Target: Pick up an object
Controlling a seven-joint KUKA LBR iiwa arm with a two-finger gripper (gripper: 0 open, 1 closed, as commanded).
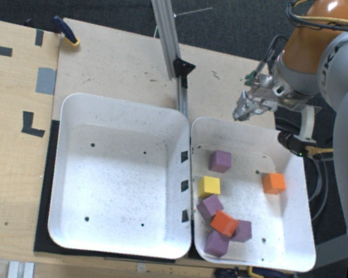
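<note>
The right bin [294, 208] holds small foam cubes. A purple cube [221, 161] lies near its back left, with a yellow cube [210, 187] just in front of it. Further forward sits a tight cluster: a purple cube [210, 206], an orange-red block [224, 224], and two more purple cubes [242, 230] [216, 243]. An orange cube [274, 183] lies alone at the right side. My gripper [241, 113] hangs above the back rim of the right bin, well clear of all the cubes, with nothing seen between its tips.
The left bin [66, 150] stands beside the right one, sharing a middle wall. A slanted metal rail [169, 29] crosses the bench behind the bins. A blue-and-yellow tool [66, 30] lies at the back left. Cables run along the right bin's outer side.
</note>
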